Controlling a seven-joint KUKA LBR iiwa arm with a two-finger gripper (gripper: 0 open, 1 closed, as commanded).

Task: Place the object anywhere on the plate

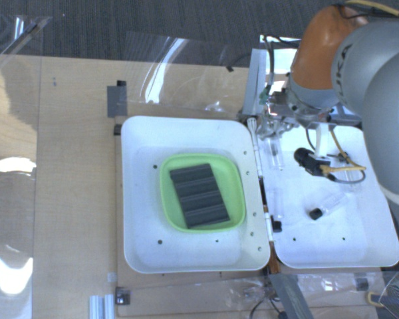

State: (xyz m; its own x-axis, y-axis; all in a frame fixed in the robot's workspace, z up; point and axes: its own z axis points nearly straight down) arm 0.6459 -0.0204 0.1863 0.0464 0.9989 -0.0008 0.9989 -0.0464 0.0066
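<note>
dark ridged block on green plate

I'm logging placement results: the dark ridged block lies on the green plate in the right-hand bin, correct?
Not quite. The camera view shows the dark ridged block lying on the green plate, but that plate sits in the left-hand bin, not the right-hand one.
</note>
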